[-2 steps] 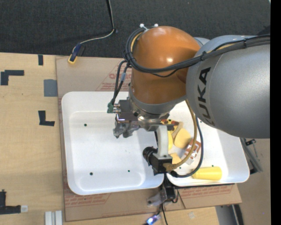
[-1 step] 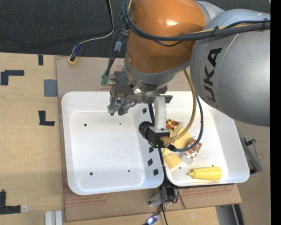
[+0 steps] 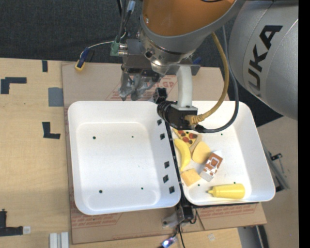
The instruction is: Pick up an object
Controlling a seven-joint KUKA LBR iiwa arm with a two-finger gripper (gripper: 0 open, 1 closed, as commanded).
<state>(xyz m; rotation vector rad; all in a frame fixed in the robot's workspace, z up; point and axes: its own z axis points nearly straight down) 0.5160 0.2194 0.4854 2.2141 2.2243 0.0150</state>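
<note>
The shallow white plastic bin on the right (image 3: 244, 140) holds every candidate for the pick, clustered along its left wall. There's a curved yellow banana (image 3: 183, 152), smooth and glossy, lying near-to-far. A pale yellow wedge (image 3: 201, 151) touches its right side. Nearer sits a small orange-yellow block (image 3: 190, 177), and just beside it a little box printed in orange and white (image 3: 212, 165), tilted. A yellow squeeze bottle (image 3: 227, 191) lies on its side by the near wall, nozzle pointing left. At the far end of the banana, a flat slice dotted with red (image 3: 187, 137) peeks out.

The shallow white plastic bin on the left (image 3: 116, 160) shows a smooth floor with small dark dots.

Now the big grey arm (image 3: 264, 48), orange band (image 3: 184, 14) above the wrist, reaches in from the right, wrist pointing down. The jaws hang over the far rim of the left bin, well apart from the objects; open or closed, the view can't settle it.

Both bins rest on brown cardboard (image 3: 97, 80) over a tan wooden surface (image 3: 24, 169) marked with black shapes (image 3: 48, 130).
</note>
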